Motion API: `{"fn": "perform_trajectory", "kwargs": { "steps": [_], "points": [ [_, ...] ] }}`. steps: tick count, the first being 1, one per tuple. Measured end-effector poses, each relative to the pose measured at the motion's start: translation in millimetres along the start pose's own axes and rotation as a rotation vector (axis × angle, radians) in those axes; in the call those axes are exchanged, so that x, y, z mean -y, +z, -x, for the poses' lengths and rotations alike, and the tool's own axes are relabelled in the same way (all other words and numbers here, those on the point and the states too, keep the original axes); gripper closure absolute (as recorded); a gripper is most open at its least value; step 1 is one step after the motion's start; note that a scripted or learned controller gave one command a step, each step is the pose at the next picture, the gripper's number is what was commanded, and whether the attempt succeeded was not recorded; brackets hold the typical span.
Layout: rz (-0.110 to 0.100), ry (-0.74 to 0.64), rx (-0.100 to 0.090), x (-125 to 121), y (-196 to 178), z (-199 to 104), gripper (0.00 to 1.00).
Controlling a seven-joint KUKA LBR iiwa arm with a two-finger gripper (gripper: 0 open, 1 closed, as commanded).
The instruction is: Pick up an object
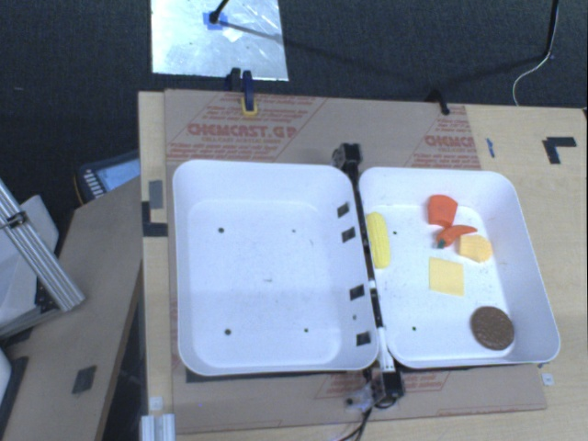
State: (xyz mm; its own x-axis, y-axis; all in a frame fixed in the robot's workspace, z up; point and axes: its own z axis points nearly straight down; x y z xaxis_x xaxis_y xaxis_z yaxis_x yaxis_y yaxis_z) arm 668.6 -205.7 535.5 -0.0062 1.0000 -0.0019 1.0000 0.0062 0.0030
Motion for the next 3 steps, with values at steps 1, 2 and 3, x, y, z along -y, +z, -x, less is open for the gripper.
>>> {"fn": "perform_trajectory", "kwargs": {
  "steps": [1,2,3],
  "points": [
    [0.0,0.0,0.0,0.0,0.0,0.0,1.0],
    [0.0,0.0,0.0,0.0,0.0,0.0,1.0],
    [0.0,0.0,0.0,0.0,0.0,0.0,1.0]
  ]
}}
